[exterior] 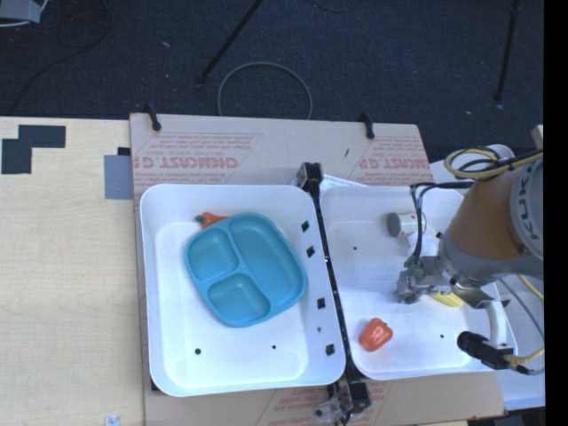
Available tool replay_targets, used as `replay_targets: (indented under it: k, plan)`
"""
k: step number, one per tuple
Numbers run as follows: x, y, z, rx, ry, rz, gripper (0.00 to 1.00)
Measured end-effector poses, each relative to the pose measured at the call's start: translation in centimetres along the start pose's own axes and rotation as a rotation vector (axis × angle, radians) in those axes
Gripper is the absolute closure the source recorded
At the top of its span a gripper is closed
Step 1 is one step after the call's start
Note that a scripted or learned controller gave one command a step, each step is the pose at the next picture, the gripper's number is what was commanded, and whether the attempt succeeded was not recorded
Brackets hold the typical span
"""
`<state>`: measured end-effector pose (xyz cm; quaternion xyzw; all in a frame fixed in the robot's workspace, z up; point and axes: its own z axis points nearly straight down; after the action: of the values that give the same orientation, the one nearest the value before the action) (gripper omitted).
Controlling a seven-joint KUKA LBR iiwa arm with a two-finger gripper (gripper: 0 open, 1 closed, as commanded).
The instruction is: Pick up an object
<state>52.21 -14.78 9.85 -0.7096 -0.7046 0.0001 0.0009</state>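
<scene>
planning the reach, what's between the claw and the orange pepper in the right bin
Bare white floor of the right bin. The camera view shows nothing lying between the claw and the orange pepper.

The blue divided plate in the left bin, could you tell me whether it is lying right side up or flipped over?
Right side up: the blue divided plate lies flat in the left bin, its three compartments facing up.

The one camera is looking down at a slant from above the bench (71,282), taking in both bins, left (169,344) and right (355,220), with dark floor (266,43) lying beyond them.
</scene>
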Motion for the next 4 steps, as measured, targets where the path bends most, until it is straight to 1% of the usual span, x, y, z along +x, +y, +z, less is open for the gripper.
replay_targets:
  k: [1,2,3,4]
  plan:
    - [0.5,0.6,-5.9,-0.004,-0.001,-0.008,1.00]
    - [0.2,0.6,-12.2,-0.005,-0.002,-0.008,1.00]
    - [0.1,0.7,-16.4,-0.004,-0.002,-0.008,1.00]
    - [5.7,1.8,-14.7,0.003,0.002,-0.011,1.00]
